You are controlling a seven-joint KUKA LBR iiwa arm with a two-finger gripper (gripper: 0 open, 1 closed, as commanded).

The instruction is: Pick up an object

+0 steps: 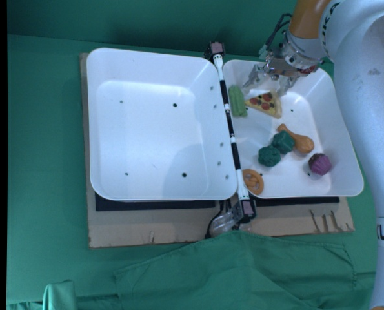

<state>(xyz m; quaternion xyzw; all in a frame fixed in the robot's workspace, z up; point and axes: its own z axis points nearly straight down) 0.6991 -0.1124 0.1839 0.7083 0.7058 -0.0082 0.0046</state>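
The grey arm (359, 108) comes in from the right and bends over the far end of the right bin (346, 173), its orange band (311, 5) sitting just above the wrist. The claw (268, 84) points down over the bin's far left part, its two fingers (252, 79) spread apart with nothing between them. Directly under and just in front of the claw lies a toy pizza slice (264, 103), flat on the bin floor; beside it, against the bin's left wall, is a green pickle-shaped piece (236, 101). Nearer the middle lie a brown drumstick (298, 139), touching two dark green lumps (275, 149), well apart from the claw. A purple ball (319, 164) sits toward the near right corner and an orange round piece (252, 181) leans at the near left corner. The left bin (108, 70) stands beside it, both on a cardboard sheet (153, 231) over a green cloth (43, 173), with folds of cloth bunched along the near edge.
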